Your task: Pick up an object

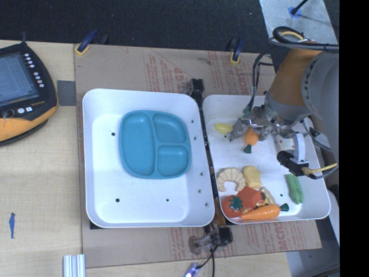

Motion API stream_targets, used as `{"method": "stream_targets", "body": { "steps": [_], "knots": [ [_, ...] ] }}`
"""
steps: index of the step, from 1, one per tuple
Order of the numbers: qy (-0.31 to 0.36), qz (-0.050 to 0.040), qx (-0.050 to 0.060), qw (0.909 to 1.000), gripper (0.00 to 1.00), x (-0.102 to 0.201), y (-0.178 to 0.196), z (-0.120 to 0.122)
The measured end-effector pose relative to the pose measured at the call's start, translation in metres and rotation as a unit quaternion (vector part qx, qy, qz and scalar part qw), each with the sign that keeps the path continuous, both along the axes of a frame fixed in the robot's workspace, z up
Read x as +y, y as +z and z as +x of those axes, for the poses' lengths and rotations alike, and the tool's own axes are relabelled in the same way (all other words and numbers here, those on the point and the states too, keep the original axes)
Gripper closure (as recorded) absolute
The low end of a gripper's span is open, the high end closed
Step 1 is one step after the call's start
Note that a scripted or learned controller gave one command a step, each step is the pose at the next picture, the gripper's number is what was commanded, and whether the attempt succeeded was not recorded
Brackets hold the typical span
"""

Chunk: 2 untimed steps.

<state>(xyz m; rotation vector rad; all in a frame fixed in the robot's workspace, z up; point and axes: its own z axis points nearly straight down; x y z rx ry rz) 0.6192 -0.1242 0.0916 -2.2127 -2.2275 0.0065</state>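
one small toy carrot [251, 138] sits right under the gripper [252, 133] in the right bin [222, 105], its orange body running down-left to a green tip; whether the gripper pinches it or is spread i cannot tell.

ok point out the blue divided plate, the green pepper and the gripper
blue divided plate [154, 143]: camera view, on its centre ridge
green pepper [294, 188]: camera view, mid-body, right bin
gripper [249, 130]: camera view, between its fingertips, at a small carrot
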Motion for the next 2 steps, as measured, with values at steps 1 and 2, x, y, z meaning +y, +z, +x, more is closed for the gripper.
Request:
{"method": "stream_targets", "body": {
  "steps": [1, 2],
  "knots": [
    [0.001, 0.0002, 0.001, 1.0000, 1.00, -0.001, 0.010, 0.000],
    [-0.001, 0.0004, -0.002, 1.0000, 1.00, 0.038, 0.218, -0.009]
  ]
}}
